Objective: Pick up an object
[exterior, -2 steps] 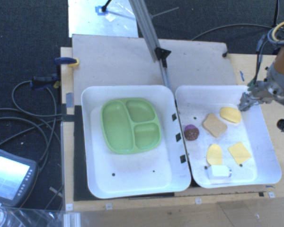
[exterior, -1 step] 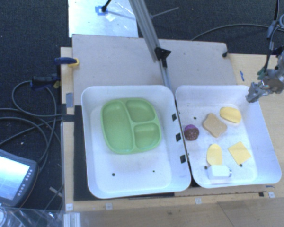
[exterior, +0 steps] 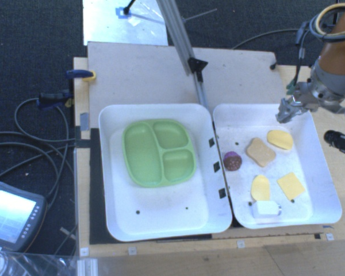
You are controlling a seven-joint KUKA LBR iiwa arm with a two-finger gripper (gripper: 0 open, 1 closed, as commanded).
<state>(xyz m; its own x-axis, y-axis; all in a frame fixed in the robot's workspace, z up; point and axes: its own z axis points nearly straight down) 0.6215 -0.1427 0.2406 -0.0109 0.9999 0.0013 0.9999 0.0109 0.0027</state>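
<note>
Approach step, nothing grasped yet. Hand hovers over the back edge of the right bin; can't tell if it's open or closed. Nearest candidates: yellow oval piece just below it, tan slice beside that. Also there: purple ball, 2 more yellow pieces, white block. Next, I'd guess: centre over 1 item, then descend.

Arm enters from the right edge — orange band uppermost, grey wrist section below it. Wrist angles down and to the left. Gripper sits at the lower-left end of the wrist, tilted, metallic grey — small and blurred. Black cabling loops over the upper arm.
</note>
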